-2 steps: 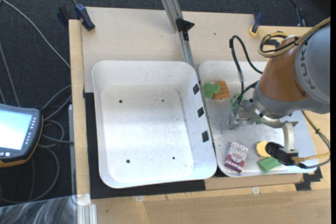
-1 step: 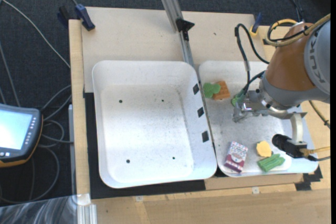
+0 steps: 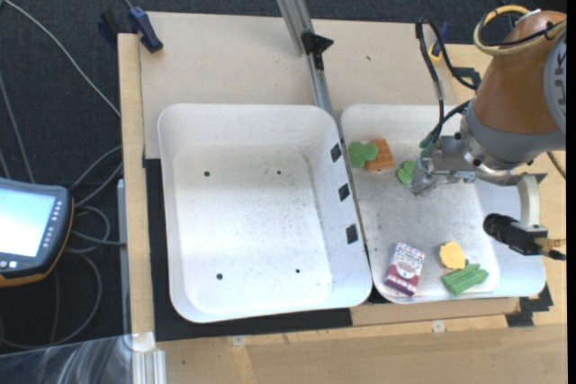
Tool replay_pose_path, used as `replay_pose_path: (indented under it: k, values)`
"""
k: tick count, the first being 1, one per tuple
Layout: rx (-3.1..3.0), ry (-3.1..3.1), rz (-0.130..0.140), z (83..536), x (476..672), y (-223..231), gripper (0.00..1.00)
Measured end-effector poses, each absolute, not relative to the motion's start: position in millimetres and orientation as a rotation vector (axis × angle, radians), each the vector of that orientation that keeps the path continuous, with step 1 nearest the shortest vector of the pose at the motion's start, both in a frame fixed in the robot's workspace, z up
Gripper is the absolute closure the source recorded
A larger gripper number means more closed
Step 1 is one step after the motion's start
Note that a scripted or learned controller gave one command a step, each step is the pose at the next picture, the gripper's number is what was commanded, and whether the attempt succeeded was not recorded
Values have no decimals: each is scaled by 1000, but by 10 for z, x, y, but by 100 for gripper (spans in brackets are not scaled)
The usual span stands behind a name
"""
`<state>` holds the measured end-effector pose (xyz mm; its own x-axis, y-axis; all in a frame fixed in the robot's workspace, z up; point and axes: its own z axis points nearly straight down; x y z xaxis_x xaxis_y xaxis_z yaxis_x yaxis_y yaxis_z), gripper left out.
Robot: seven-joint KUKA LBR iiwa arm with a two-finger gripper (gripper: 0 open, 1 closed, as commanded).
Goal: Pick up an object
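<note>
Bench (image 3: pixel 225 58): pale board on dark carpet; cables trail at left and far right; blue clamp (image 3: pixel 144 29) on far-left corner; pendant (image 3: pixel 27 229) with lit screen at left edge.
Left bin (image 3: pixel 180 130): white, speckled.
Right bin (image 3: pixel 396 216): near edge holds pink box (image 3: pixel 405 268), yellow piece (image 3: pixel 452 254) touching green bar (image 3: pixel 464 278); further in, green lump (image 3: pixel 363 155) against orange block (image 3: pixel 381 155).
Pole (image 3: pixel 292 4): metal, slants from top down to the seam between bins.
Green piece (image 3: pixel 407 171): small, just left of gripper (image 3: pixel 423 182), touching or nearly so; cannot tell if it sits between the fingers.
Jaws: state cannot be told, blurred and dark.
Arm (image 3: pixel 517 94): enters from right, orange band up, wrist bent down over right bin's far half.
</note>
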<state>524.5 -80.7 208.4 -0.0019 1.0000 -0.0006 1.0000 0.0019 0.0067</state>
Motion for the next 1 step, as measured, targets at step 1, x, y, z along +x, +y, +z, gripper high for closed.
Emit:
replay_pose_path:
  k: [1]
  values:
    - [2213,2229,6,2249,5337,-250,100]
